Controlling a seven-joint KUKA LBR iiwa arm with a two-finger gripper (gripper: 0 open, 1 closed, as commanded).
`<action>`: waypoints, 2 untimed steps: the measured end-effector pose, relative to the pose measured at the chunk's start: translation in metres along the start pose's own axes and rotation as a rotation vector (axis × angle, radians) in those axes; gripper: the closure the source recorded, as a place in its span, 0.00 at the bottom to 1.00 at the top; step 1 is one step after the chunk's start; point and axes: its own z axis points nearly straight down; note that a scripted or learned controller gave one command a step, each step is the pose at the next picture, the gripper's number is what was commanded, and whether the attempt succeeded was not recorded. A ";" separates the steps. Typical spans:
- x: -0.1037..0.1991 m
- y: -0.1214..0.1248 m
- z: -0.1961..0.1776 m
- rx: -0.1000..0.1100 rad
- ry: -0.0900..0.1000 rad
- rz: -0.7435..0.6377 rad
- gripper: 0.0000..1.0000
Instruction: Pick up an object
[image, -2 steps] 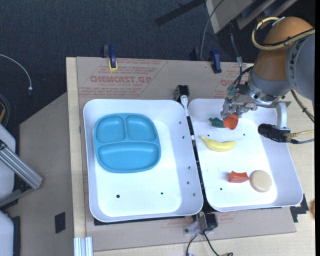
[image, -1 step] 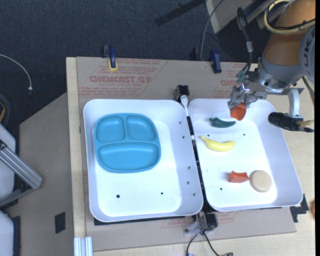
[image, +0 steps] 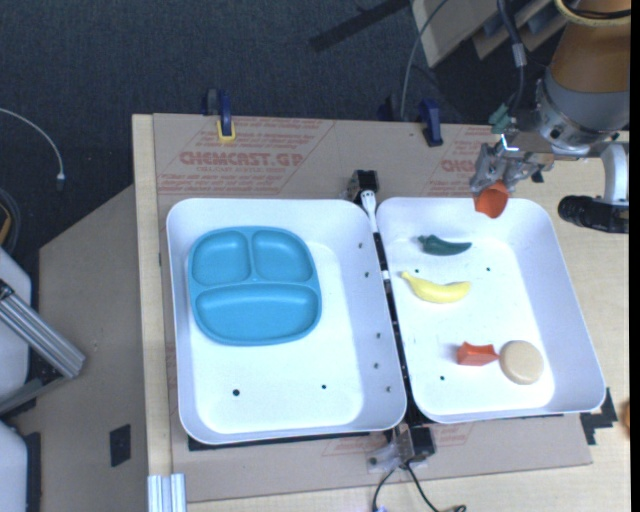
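Observation:
My gripper (image: 493, 186) hangs over the far edge of the right bin (image: 570, 300), shut on a small orange object (image: 491, 203) that dangles between its fingers above the bin's rim. Lying in the right bin are a dark green pepper (image: 443, 245), a yellow banana (image: 436, 289), a small red-orange piece (image: 477, 353) and a round beige bun (image: 521, 362).
The left bin (image: 270, 390) holds a blue divided plate (image: 255, 285). A black clamp (image: 364, 186) sits at the far end of the seam between the bins. Blue clips (image: 226, 112) pin the cardboard at the back edge.

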 end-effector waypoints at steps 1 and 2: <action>0.000 0.001 -0.012 0.005 0.000 0.001 1.00; 0.047 -0.008 0.000 0.012 0.003 -0.003 1.00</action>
